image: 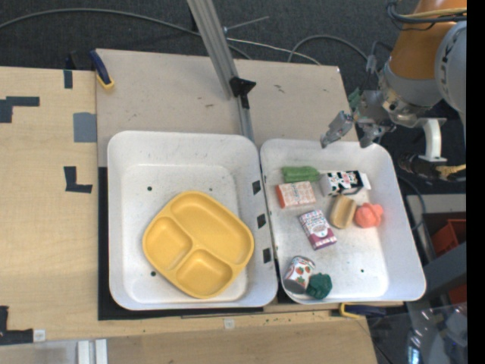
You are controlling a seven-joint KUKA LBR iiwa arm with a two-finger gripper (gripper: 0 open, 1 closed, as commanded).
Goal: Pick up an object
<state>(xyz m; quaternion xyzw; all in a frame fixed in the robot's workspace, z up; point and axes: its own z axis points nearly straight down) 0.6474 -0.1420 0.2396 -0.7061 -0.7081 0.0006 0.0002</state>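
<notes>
While gripper [350, 130] hangs open and empty above right bin [402, 226] rim, risk: packed items, e.g. pink box [317, 229], w/ fingers fouling neighbours.

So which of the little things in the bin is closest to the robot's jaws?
The black-and-white box. It lies at the far side of the right bin, just below the gripper. The green block sits further left; the other items lie further down.
</notes>
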